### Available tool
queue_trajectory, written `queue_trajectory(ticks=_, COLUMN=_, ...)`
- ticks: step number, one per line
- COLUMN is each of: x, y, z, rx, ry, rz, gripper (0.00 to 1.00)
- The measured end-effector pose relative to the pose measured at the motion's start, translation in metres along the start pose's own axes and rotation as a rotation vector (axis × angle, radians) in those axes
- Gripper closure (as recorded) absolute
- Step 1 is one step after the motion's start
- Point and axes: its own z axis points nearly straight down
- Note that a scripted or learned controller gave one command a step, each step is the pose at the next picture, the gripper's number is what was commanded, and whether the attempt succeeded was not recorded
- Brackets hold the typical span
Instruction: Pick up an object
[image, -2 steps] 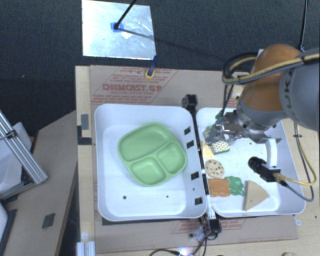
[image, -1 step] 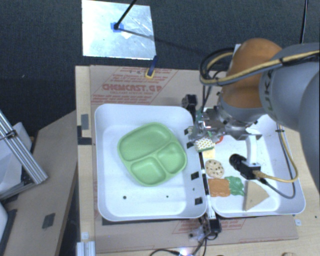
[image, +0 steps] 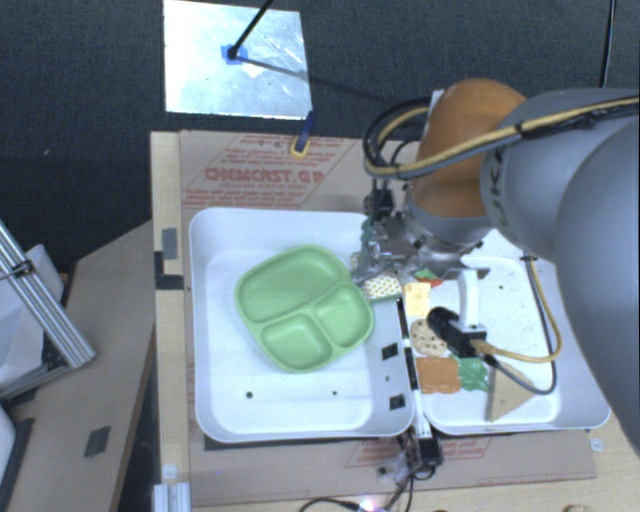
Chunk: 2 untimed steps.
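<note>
My gripper hangs low over the right rim of the left bin, close to the divider between the bins. Just under it lies a small pale speckled piece, beside the edge of a green three-part plate. Whether the gripper touches that piece I cannot tell. The right bin holds a yellow block, a round speckled cookie, an orange-brown square, a small green item and a tan wedge. The arm hides the far part of the right bin.
The grey arm with its orange band reaches in from the right across the right bin. Cardboard lies behind the bins, with a shiny sheet beyond it. A metal frame stands at the left.
</note>
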Motion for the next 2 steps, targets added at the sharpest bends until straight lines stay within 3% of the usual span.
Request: queue_trajectory(ticks=2, x=-0.004, y=-0.014, z=-0.013, rx=0.002, ry=-0.001, rz=0.007, gripper=1.0)
